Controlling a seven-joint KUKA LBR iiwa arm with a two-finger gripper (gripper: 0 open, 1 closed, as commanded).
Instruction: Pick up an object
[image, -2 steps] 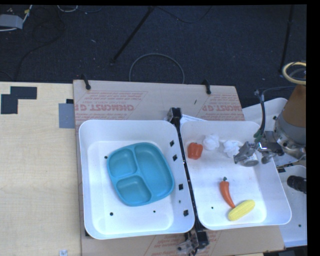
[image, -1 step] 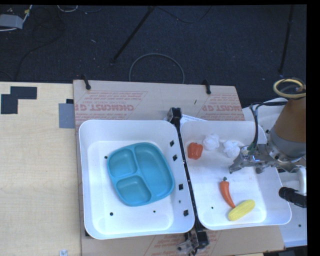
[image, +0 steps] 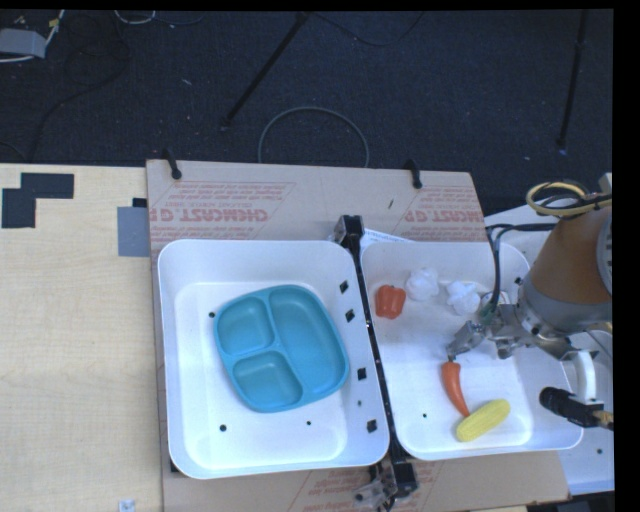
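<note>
The right bin (image: 535, 432) holds an orange carrot-like piece (image: 454, 386), a yellow corn cob (image: 483, 420), a small orange-red piece (image: 389, 300) and two white lumps (image: 423, 284) (image: 463, 295). My gripper (image: 480, 347) hangs low over the middle right of this bin, just above the carrot's top end and below the right-hand white lump. Its two fingers stand apart, open, with nothing between them.
A blue three-compartment plate (image: 280, 345) lies in the left bin (image: 190, 420). A black divider (image: 362, 340) runs between the bins. The arm's orange-banded wrist (image: 570, 265) overhangs the right bin's right wall. Cardboard lies under both bins.
</note>
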